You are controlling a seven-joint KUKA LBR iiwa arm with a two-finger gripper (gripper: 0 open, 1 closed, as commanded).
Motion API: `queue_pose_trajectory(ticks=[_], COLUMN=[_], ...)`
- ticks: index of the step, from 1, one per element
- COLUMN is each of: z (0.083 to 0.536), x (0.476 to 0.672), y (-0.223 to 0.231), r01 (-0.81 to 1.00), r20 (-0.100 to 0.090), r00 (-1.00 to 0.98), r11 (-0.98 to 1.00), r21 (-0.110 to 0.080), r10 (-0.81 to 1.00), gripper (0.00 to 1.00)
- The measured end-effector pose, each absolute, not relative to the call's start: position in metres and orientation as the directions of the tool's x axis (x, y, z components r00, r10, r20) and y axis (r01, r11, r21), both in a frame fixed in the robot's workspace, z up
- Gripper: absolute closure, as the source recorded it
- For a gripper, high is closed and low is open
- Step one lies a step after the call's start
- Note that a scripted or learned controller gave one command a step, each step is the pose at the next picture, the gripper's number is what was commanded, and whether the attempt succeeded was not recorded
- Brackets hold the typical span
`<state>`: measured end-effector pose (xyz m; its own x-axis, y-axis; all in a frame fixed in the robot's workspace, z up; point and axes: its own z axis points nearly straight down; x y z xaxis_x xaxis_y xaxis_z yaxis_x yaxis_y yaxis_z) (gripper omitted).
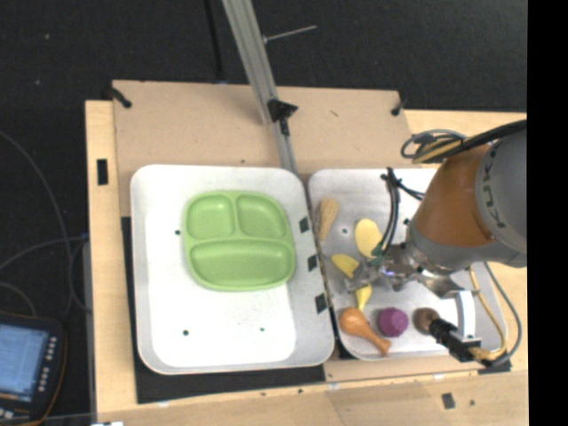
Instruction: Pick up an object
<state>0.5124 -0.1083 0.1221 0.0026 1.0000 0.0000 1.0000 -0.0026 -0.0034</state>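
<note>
A: Where's the gripper (383,272) just now?

B: Low in the right bin (355,186), among the toy food. It sits just right of the small yellow piece (346,264) and just above the purple ball (392,321). Whether its fingers are apart or together I cannot tell; the wrist hides them.

A: And what could it pick up?

B: Anything there counts. Taking the purple ball as the landmark: an orange pear-shaped piece (362,326) lies just to its left, a brown lump (426,318) just to its right, a pale yellow oval (367,235) above it, and a tan cone (327,216) further up and left, by the bin's wall.

A: How should it go about it?

B: I'd pick one piece standing clear of its neighbours, centre over it, come straight down and close before lifting. The pieces near the ball are crowded, so a slanted approach would likely nudge them aside. The green plate (240,240) in the left bin (160,327) is well apart and no concern.
</note>
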Motion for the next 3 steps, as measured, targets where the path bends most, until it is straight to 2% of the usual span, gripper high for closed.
queue_pose_trajectory(ticks=[1, 2, 3], z=[0.1, 0.112, 0.157], x=[0.513, 0.514, 0.511], y=[-0.109, -0.11, -0.116], r01=[1.0, 1.0, 1.0], r20=[-0.001, -0.001, -0.002], r00=[0.002, 0.007, 0.007], r11=[-0.002, -0.007, -0.007], r21=[-0.001, 0.004, 0.006], r10=[1.0, 1.0, 1.0], gripper=[0.0, 1.0, 1.0])
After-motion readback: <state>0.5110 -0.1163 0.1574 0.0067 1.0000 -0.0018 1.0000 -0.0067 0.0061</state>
